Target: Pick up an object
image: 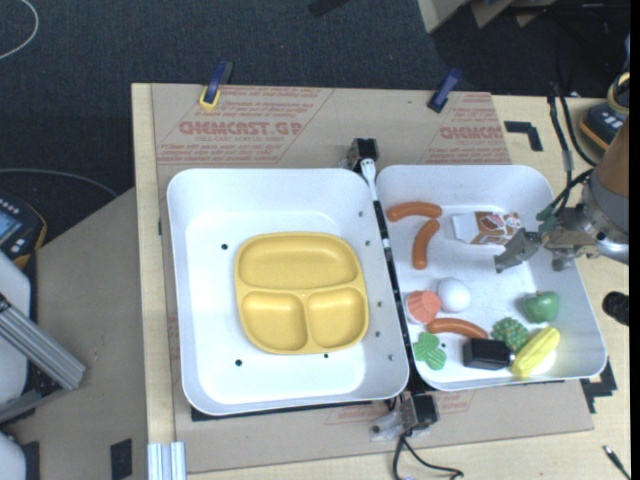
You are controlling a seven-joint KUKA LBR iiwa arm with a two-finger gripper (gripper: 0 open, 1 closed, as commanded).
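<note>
A yellow divided plate [300,292] sits at the centre of the left bin [190,268]. In the right bin [480,178], the arm's gripper [515,253] hovers near the right edge, fingers spread and grasping nothing, just beside a small brown-and-white packet [486,226] toward the far edge. Two orange sausages [418,223] lie near the far-left corner. Along the near edge cluster a third sausage [457,327], a yellow corn cob [536,352], a black block [487,353], a green pepper [540,306], broccoli [510,332], a white egg [454,295] and a pink slice [423,306].
</note>
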